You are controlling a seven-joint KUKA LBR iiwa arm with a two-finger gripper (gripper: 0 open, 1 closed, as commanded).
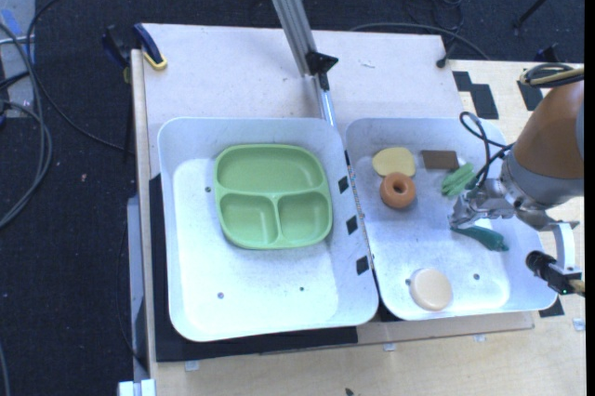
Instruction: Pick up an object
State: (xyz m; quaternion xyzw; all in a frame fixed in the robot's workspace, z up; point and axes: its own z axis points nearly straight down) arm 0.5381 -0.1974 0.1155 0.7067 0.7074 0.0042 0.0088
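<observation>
Reaching in from the right, the grey arm (548, 148) with its orange band hangs low over the right bin (372, 245), and its jaws sit at about the bin's right-middle, just above the floor; whether they are wide, narrow or closed on anything cannot be told, since the metal parts blur together there. A light green piece (456, 179) lies just left of the wrist, and a darker teal piece (487, 239) lies just below the jaws, close to or touching them. Further left in the same bin sit a yellow rounded item (394, 162), a brown ring-shaped doughnut (399, 191) just below it, and a small brown block (439, 159) beside the yellow one. A pale cream disc (431, 288) rests near the bin's front edge. The left bin (186, 292) holds a green divided tray (273, 196), lying flat. Both bins rest on the tabletop (232, 69).
</observation>
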